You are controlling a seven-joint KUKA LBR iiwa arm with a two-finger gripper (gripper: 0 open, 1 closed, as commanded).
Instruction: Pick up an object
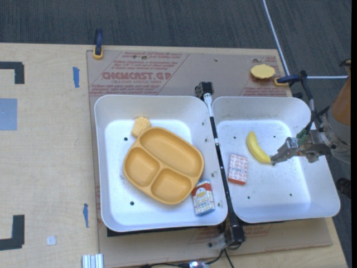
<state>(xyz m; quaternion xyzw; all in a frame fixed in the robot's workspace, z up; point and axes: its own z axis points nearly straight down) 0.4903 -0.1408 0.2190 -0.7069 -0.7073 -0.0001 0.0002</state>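
A yellow banana [257,148] lies in the right bin [290,205], near its middle. A small red and white packet [238,168] lies flat to the banana's lower left. My gripper [280,153] reaches in from the right and hangs low just right of the banana's lower end, with nothing seen held in it. In the left bin [111,149] sit a yellow three-part plate [163,165], a small yellow waffle-like piece [140,125] at its upper left, and a small carton [203,197] at its lower right.
A yellow round object [262,71] rests on the board behind the right bin, next to a blue clamp [287,80]. A black divider bar [215,138] runs between the bins. A white cable crosses the upper right.
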